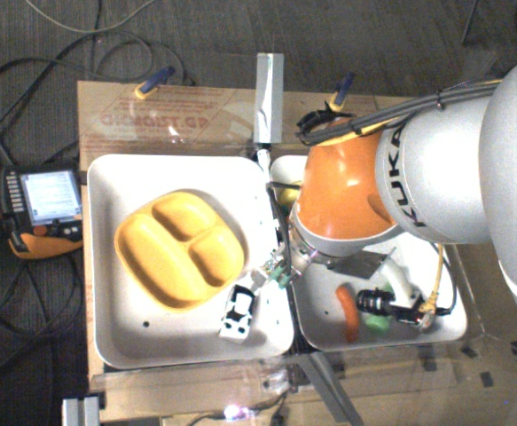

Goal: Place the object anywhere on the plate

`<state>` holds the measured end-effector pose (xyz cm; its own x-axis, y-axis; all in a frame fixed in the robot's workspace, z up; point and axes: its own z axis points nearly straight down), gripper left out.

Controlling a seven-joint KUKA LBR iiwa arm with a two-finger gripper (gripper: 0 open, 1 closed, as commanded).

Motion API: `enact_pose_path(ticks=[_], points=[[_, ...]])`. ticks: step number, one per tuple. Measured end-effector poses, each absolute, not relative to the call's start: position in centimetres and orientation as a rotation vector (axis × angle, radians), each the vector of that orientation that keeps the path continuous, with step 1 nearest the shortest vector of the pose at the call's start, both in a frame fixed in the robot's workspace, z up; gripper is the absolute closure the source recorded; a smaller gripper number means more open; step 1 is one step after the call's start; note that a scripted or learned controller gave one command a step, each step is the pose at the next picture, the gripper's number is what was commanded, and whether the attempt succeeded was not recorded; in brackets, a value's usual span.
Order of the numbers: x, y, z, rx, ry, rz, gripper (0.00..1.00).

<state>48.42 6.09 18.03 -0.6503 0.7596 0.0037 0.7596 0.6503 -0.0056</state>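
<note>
A yellow plate (180,248) with three compartments lies in the left bin (107,185), and nothing rests on it. My gripper (238,312) hangs low over that bin's front right corner, just past the plate's front right rim. Nothing shows clearly in its grasp. In the right bin (453,322), a slim orange-red object (348,313) lies near the front, with a small green object (378,324) beside it on the right. A white object (397,279) sits just behind them. The arm hides most of this bin.
A pale round object (285,169) with a yellow piece under it sits at the right bin's back left corner. The ridge between the bins (286,318) runs right beside my gripper. A handheld screen unit (43,201) lies off the bench to the left.
</note>
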Motion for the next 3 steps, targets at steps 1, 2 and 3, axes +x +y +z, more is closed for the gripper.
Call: enact_pose_path(ticks=[1, 2, 3], points=[[48.5, 11.4, 29.5, -1.158, -2.917, 0.005, 1.00], [52.2, 8.1, 43.2, -1.183, -2.910, 0.007, 1.00], [52.2, 8.1, 43.2, -1.183, -2.910, 0.007, 0.00]])
